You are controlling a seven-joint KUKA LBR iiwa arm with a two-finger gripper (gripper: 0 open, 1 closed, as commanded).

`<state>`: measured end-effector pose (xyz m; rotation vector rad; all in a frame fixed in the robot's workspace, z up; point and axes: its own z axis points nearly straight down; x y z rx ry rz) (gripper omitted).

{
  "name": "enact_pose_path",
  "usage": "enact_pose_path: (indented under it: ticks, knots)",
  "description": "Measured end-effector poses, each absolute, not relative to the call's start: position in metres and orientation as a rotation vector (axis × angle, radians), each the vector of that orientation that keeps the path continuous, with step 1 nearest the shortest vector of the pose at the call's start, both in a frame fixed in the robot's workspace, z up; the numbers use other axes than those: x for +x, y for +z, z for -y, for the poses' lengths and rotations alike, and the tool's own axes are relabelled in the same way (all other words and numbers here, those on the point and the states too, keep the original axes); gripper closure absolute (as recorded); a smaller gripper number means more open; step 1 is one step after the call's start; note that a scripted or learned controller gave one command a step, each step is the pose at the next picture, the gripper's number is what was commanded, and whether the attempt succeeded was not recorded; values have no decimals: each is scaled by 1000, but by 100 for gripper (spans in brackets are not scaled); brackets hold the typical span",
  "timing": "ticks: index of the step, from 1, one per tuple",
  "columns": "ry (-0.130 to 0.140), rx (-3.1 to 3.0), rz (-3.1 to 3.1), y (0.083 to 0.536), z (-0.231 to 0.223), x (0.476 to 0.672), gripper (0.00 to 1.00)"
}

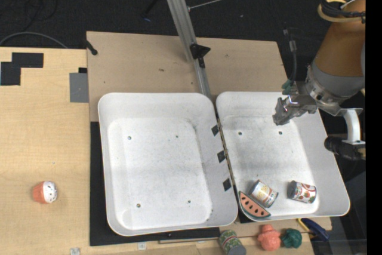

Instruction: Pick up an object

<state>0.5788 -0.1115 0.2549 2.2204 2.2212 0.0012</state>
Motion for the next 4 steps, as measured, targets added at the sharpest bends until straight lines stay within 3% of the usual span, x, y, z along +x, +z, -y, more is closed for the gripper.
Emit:
enact_pose_path:
  ticks: [4]
  knots:
    - [-5,2220,-2231,248,-84,513,100]
